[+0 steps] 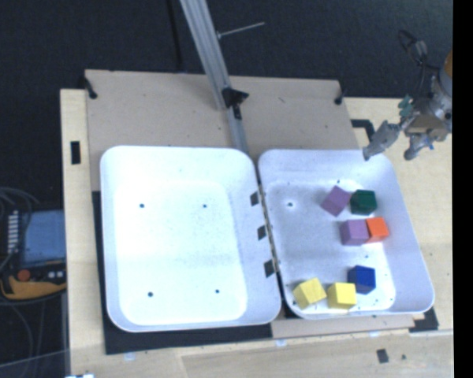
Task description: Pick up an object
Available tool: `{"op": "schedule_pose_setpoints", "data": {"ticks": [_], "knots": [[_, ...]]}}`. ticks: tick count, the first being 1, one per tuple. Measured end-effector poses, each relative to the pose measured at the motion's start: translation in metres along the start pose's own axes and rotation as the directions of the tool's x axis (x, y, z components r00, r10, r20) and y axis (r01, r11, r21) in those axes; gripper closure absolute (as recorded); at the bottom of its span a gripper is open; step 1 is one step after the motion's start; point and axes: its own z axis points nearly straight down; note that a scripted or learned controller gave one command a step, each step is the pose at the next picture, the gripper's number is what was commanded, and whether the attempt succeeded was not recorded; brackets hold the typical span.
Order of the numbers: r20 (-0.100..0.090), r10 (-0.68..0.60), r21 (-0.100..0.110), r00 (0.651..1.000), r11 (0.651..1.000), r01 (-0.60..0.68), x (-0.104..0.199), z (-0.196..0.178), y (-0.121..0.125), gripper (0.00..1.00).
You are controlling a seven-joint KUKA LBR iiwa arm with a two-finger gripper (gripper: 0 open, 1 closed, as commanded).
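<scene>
1. While the gripper hangs just past the far right corner of the right bin, we see its two fingers spread apart with nothing between them.
2. We take the right bin as our landmark: all seven blocks lie inside it, toward its right half.
3. Toward the bin's far end, a purple block sits turned so one corner points to the far wall, and a dark green block touches it on the right.
4. Near the bin's middle, a second purple block and an orange block sit side by side and touching, their edges roughly square to the bin's walls.
5. Toward the bin's near wall, a blue block sits apart from that pair, slightly rotated.
6. Along the near wall, two yellow blocks lie next to each other; the left one is turned a little.
7. Each block looks about cube-shaped, so we cannot name a long axis for any of them.
8. We can read no writing or label on the blocks or the bin.
9. Beside the right bin's left wall sits the left bin.
</scene>
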Motion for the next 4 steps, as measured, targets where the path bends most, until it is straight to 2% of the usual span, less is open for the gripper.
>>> {"op": "schedule_pose_setpoints", "data": {"ticks": [1, 3, 4], "knots": [[0.001, -0.002, 0.001, 1.000, 1.000, 0.002, 0.000, 0.000, 0.000, 0.00], [-0.001, -0.003, 0.003, 1.000, 1.000, 0.003, 0.001, 0.086, 0.007, 0.00], [0.000, 0.002, 0.004, 1.000, 1.000, -0.002, -0.001, 0.132, -0.001, 0.00]]}}
